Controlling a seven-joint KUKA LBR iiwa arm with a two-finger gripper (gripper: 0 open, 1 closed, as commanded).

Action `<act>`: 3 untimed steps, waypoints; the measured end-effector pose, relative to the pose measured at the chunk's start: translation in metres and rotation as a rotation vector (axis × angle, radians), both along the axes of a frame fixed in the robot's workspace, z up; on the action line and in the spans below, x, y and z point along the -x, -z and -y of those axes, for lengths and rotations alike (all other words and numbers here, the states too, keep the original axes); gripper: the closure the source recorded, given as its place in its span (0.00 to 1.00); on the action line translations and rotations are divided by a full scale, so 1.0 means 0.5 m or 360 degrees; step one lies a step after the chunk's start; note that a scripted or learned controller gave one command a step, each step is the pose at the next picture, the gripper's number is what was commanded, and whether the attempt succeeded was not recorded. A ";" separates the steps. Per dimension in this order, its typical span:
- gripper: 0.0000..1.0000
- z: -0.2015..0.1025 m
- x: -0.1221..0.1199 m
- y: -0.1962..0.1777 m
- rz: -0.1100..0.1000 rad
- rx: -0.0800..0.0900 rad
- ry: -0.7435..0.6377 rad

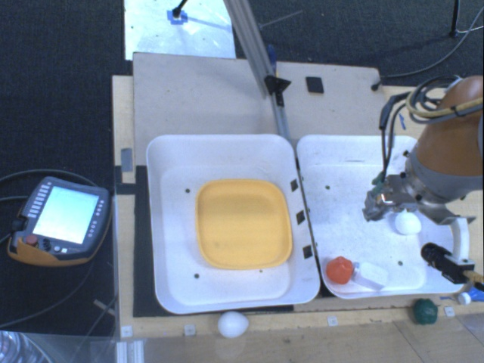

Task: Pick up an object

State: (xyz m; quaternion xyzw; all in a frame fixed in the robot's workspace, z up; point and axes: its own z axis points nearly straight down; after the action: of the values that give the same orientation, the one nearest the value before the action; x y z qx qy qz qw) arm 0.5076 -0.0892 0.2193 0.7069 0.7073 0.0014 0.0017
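Dark carpet surrounds the tabletop, which carries two shallow white bins side by side, so that things can be lifted from one and dropped in the other. Within the left bin lies a square yellow plate, flat and centred. Over the right bin reaches the arm, and this bin holds the likely targets: a white ball near the middle right, and an orange-red ball at the near edge, touching a pale, partly clear item whose nature I cannot make out. A white egg-shaped thing and a dark green ball rest outside the bins on the tabletop's near strip, probably spilled and out of play. A teach pendant sits on the carpet to the left.

Low in the right bin, the hand sits just beside the white ball. Nothing is visibly between its tips, and whether it is released or clenched I cannot tell.
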 end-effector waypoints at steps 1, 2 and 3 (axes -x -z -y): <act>1.00 -0.003 0.010 -0.121 0.0003 0.0000 0.0000; 1.00 -0.108 -0.015 -0.086 -0.0007 -0.0002 -0.0006; 1.00 -0.200 -0.013 -0.058 -0.0008 -0.0002 -0.0005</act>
State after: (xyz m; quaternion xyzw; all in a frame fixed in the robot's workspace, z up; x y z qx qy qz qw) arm 0.5141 0.0109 0.2483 0.7057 0.7085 0.0002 -0.0004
